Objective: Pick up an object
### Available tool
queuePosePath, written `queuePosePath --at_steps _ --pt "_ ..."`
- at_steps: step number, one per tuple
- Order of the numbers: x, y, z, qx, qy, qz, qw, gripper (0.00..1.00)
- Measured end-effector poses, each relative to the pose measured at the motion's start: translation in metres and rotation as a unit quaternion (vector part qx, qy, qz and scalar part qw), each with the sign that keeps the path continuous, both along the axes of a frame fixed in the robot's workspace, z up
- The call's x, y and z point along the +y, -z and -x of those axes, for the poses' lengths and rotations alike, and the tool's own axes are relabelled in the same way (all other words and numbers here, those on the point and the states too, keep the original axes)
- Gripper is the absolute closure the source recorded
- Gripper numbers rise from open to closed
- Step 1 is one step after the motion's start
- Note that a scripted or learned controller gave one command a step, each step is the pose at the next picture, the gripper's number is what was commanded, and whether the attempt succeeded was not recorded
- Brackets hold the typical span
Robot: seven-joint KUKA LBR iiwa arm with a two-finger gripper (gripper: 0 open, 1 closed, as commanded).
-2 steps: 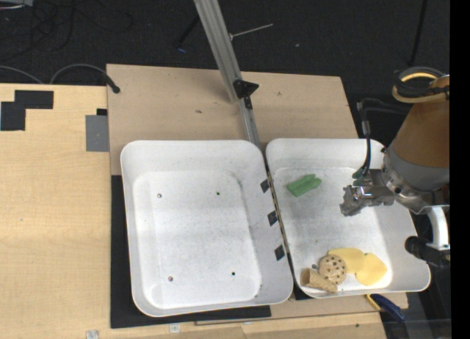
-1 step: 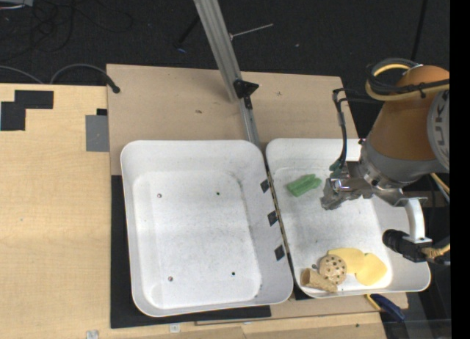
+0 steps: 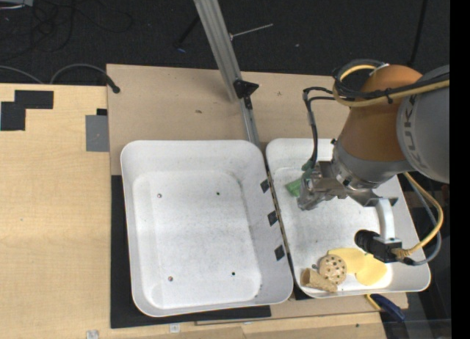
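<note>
My gripper hangs low over the left half of the right bin, under the grey and orange arm. A small green object lies right beside it on its left, partly hidden by the gripper body; whether they touch I cannot tell. At the bin's near edge rest a flat yellow piece and a tan round object with dark holes, well apart from the gripper.
The left bin sits alongside, split from the right one by a rim with black clips. A slanted metal rail rises behind the bins. Bare wooden bench lies to the left.
</note>
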State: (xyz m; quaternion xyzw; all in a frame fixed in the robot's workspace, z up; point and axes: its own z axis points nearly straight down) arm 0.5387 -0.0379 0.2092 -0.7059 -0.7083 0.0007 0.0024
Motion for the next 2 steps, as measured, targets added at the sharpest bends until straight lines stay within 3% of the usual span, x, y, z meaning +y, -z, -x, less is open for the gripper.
queuePosePath --at_steps 2 --pt "0.101 -0.008 0.002 -0.001 0.0 0.0004 1.0 1.0"
